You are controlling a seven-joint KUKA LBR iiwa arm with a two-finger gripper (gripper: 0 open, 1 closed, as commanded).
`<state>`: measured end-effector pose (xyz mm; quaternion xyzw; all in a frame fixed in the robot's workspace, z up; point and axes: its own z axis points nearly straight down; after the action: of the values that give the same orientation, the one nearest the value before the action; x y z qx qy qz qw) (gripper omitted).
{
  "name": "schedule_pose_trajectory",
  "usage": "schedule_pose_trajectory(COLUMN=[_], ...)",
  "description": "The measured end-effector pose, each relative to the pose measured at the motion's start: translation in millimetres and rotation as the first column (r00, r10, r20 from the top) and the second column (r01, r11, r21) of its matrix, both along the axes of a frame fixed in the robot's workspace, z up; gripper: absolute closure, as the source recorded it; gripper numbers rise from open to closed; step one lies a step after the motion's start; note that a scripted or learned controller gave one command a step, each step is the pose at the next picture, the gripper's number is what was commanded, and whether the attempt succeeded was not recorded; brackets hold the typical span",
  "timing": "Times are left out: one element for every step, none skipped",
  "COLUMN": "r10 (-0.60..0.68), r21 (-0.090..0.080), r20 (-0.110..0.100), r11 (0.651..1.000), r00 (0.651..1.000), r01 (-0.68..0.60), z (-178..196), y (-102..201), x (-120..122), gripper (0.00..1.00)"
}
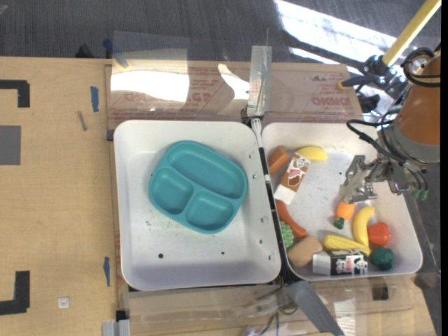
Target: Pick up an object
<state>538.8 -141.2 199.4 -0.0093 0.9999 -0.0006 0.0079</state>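
Brightness: even and fairly bright over the whole surface (pixel 49 208).
Light source: overhead; a hard bright patch lies on the dark floor (pixel 329 26) at the top right.
Glare: a white sheen washes out the clear plastic sheet (pixel 150 89) behind the left bin (pixel 126 187), dimming the red print there.
Shadows: soft and short; a faint one hugs the teal plate (pixel 198 186).
Sharpness: moderate; the small print on the packets is unreadable and the toy food has soft edges.
Blur: the arm (pixel 420 110) looks slightly smeared at the right.
Distortion: straight edges stay nearly straight.
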Motion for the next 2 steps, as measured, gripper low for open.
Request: schedule_pose_trajectory(r10=[-0.003, -0.108], r21=[0.001, 0.004], r20=[-0.008, -0.015], r11=[1.0, 0.994], r00=[1.0, 0.994], r01=[0.003, 0.108], z=[-4.0, -103.6], y=[-1.7, -22.1], x=[-2.3, 10.4], gripper=[0.0, 0.0])
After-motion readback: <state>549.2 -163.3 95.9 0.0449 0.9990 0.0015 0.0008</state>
